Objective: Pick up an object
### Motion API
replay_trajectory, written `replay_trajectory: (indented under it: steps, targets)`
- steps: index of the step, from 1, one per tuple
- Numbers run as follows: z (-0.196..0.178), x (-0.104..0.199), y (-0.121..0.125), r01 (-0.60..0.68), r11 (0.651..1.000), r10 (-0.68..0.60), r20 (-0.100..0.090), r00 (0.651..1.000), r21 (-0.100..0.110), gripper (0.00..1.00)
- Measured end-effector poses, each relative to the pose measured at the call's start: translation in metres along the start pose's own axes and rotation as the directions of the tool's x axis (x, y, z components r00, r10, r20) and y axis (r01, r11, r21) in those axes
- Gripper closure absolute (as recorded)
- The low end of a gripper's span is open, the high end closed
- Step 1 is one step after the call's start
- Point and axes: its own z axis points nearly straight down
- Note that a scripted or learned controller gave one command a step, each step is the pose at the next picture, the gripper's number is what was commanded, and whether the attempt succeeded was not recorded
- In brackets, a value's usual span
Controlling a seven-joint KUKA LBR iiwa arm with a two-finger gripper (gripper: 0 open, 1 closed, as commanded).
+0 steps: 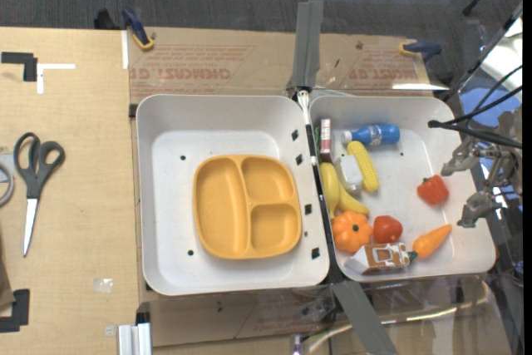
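The right bin (440, 108) holds several toy foods. These are a blue bottle (374, 134), a corn cob (363, 165), a banana (331, 187), an orange pumpkin (350, 230), a tomato (387, 228), a red pepper (433, 189), a carrot (431, 241) and a small carton (384, 258). My gripper (455, 195) hangs at the bin's right side, just right of the red pepper. Its two metal fingers stand apart with nothing between them, so it is open.
A yellow divided plate (247, 205) lies in the left bin (166, 108). Scissors (33, 179) rest on the wooden bench at far left. Blue clamps (137, 27) hold cardboard behind the bins. Dark cables (474, 125) cross above the right bin's rim.
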Motion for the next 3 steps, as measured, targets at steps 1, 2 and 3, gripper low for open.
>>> replay_trajectory:
  steps: [1,2,3]
  targets:
    - [0.160,0.006,0.006,-0.314,0.949,0.314,0.009,0.949,-0.001,0.00]
    - [0.012,0.008,-0.037,-0.229,0.973,0.229,0.003,0.973,0.001,0.00]
    - [0.165,0.009,-0.030,-0.356,0.934,0.356,0.001,0.934,0.001,0.00]
